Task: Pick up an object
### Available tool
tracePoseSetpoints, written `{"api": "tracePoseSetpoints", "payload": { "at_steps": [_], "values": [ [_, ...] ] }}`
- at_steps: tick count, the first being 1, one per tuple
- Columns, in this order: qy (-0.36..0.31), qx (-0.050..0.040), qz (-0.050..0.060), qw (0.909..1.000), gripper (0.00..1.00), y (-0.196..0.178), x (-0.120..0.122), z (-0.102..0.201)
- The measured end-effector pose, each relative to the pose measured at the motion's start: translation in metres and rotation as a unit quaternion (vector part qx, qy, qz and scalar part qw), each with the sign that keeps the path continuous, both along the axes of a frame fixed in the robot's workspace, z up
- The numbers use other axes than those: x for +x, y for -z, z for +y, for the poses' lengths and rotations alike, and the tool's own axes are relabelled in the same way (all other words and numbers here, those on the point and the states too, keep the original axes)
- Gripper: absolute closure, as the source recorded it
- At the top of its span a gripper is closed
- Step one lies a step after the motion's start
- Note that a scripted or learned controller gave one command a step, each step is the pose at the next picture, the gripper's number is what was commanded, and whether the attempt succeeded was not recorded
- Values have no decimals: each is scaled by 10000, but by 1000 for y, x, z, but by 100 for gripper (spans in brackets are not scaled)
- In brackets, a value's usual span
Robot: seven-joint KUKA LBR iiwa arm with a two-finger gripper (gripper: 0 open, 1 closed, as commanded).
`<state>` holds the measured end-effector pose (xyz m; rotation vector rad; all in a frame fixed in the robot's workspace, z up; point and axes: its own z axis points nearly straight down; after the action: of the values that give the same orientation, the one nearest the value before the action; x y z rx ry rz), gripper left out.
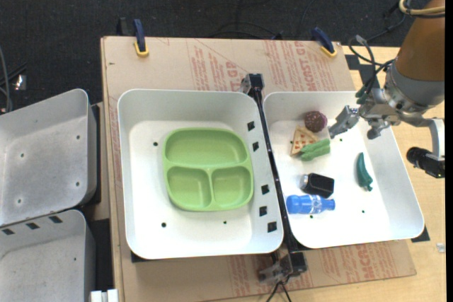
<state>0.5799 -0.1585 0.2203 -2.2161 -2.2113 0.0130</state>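
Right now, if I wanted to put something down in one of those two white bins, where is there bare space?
Right bin: bare floor along the near edge, below the blue bottle, and right of the green tool. Its middle is crowded: dark ball, wedge, green piece, black block. Left bin: a bare margin around the green tray.

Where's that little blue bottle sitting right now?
The blue bottle lies on its side near the front of the right-hand bin, close to the divider between the bins, just below a small black object.
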Motion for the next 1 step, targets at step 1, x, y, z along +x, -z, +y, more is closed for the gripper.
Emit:
{"api": "tracePoseSetpoints", "payload": {
  "at_steps": [1],
  "values": [
    [-16, -11, -68, 10000, 0, -8, 3, 1]
  ]
}}
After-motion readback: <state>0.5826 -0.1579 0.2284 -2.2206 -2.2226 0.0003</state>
